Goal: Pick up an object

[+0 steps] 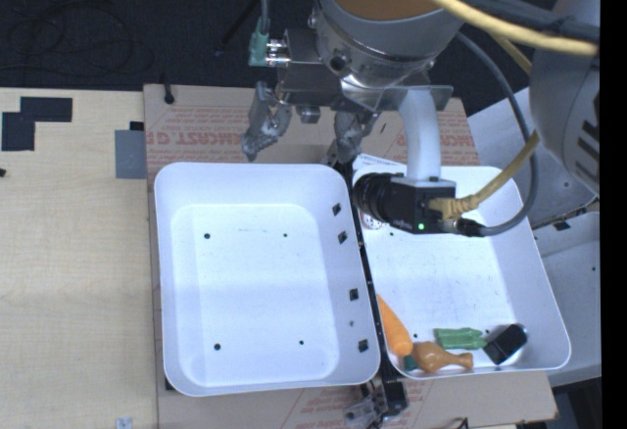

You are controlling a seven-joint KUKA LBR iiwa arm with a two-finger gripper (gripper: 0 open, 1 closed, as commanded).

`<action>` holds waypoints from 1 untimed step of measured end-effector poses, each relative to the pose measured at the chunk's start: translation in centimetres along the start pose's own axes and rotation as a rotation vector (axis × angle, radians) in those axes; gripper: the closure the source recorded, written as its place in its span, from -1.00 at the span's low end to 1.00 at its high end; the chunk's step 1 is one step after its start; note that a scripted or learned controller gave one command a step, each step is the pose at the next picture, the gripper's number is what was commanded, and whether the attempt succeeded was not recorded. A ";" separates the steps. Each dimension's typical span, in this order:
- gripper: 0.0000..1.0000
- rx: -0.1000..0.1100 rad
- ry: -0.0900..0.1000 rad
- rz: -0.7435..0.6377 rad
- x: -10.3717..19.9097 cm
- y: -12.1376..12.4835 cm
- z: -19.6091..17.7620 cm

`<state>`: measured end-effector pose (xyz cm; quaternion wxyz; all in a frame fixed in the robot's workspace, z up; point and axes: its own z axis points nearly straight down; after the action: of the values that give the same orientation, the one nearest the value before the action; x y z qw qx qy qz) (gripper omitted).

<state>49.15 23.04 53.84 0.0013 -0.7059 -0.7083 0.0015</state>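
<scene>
Objects all sit in the right bin's [549,319] near corner: carrot [394,324], green piece [458,338], black block [506,343]. End effector [304,135] hangs empty and spread over the left bin's [176,221] far rim, so I'd swing across and drop on the block, clear of walls.

Red printed lettering runs upside down on the cardboard sheet [206,135] along its far edge behind the bins, too broken to read with certainty
</scene>
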 end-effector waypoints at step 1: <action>-1.00 0.007 -0.007 0.006 -1.7 5.8 7.8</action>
<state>54.90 21.34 45.99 0.0013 -0.7080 -0.7061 0.0064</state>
